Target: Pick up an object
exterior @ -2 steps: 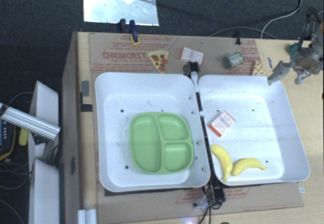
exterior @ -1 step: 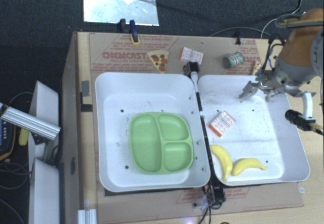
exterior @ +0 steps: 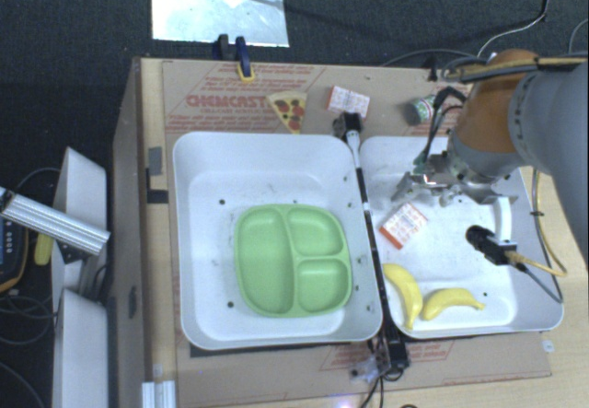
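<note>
The tool (exterior: pixel 425 183) hangs low in the right bin (exterior: pixel 529 300), poised over a red-and-white packet (exterior: pixel 403 225) lying just below it; whether its grip is apart or together cannot be told. Two bananas (exterior: pixel 425 296) rest farther beyond, toward the bin's near wall.

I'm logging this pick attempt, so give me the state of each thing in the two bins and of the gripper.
Green divided plate: flat in the left bin, nothing on it.
Small red-and-white packet: lying flat in the right bin, below the gripper, not held.
Two bananas: lying at the right bin's near edge.
Gripper: low over the right bin; fingers unclear.
</note>
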You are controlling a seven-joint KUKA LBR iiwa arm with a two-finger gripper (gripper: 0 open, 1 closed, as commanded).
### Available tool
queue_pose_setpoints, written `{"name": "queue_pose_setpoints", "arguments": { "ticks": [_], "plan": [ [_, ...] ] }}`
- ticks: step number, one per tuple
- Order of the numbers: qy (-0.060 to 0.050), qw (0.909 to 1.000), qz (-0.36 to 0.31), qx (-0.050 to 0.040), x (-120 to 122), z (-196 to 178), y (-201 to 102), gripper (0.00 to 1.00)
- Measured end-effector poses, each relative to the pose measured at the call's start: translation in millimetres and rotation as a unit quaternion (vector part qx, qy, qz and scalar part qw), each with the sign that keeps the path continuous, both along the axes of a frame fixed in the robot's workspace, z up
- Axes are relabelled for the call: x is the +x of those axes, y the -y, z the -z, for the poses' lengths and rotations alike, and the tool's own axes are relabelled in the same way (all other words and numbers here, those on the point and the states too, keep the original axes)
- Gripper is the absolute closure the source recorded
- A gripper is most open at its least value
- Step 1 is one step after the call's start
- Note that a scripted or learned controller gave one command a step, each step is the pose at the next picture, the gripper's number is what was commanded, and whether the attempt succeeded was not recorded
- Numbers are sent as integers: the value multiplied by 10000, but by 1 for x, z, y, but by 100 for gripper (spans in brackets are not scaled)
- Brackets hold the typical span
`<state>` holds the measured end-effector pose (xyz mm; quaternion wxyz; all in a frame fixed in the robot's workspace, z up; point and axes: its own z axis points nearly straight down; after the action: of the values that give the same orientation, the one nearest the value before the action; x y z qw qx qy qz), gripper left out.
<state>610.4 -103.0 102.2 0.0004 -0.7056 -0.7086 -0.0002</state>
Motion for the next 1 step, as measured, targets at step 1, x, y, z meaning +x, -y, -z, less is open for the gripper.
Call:
{"name": "queue_pose_setpoints", "arguments": {
  "ticks": [1],
  "plan": [
    [2, 10000, 4, -4, -18, 18, -17, 0]
  ]
}}
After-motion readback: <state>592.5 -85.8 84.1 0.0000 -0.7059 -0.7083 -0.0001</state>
